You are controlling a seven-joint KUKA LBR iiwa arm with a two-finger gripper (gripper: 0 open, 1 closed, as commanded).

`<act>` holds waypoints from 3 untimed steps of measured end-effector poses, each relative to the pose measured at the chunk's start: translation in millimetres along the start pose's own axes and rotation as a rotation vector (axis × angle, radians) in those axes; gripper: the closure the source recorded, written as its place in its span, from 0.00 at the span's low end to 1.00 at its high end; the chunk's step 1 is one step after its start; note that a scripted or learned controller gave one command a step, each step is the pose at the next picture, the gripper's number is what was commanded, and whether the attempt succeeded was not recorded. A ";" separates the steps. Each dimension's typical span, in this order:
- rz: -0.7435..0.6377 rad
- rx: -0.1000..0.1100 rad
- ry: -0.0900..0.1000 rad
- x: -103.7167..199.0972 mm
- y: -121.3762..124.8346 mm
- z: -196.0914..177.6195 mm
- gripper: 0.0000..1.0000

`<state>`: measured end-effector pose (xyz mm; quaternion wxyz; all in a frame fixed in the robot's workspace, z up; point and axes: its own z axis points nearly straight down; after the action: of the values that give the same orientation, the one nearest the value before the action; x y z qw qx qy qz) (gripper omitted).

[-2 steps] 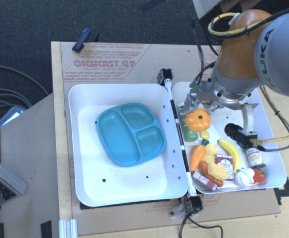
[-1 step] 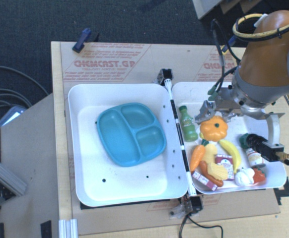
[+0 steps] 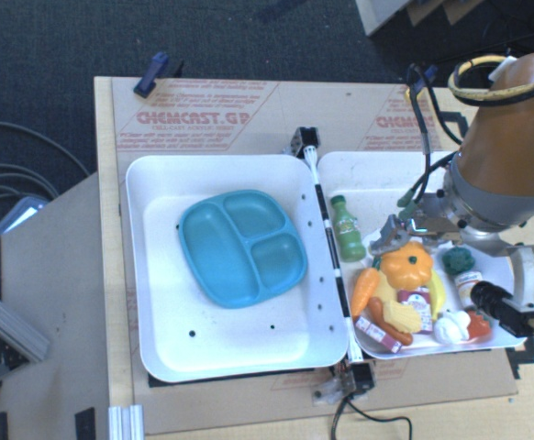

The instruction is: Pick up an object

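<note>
Pumpkin (image 3: 406, 269), little orange toy one, sitting mid-pile in the right bin (image 3: 363, 168), right up against the gripper (image 3: 397, 234) that hangs at its top edge. Looks like the reach-and-grab step, nothing lifted yet as far as visible. Can't tell whether that gripper is spread apart or closed up, too much grey clutter and arm (image 3: 501, 154) in the way.

Next move, best guess: settle squarely over the pumpkin, close on it, then pull straight up without dragging neighbours along. Tricky, given a round, probably slippery shape and a crowded pile.

Same bin, packed tight: green bottle (image 3: 345, 227) along the left wall, carrot (image 3: 364, 291) leaning beside the pumpkin, banana (image 3: 438, 293), something sausage-like (image 3: 383, 334) at the front, a white lump (image 3: 450, 328), a red bit (image 3: 479, 324), a dark green piece (image 3: 457, 262).

Left bin (image 3: 143, 246): just a blue divided plate (image 3: 241, 246), lying flat, well apart from the action.
</note>
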<state>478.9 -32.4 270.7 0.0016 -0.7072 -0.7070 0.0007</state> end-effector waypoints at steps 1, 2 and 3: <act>0.001 0.000 0.000 -40.1 0.1 14.9 1.00; 0.000 -0.001 0.000 -39.6 0.4 5.2 1.00; -0.001 -0.004 -0.001 -9.3 12.4 -0.5 1.00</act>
<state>491.3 -41.7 271.1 -0.0003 -0.7068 -0.7074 -0.0002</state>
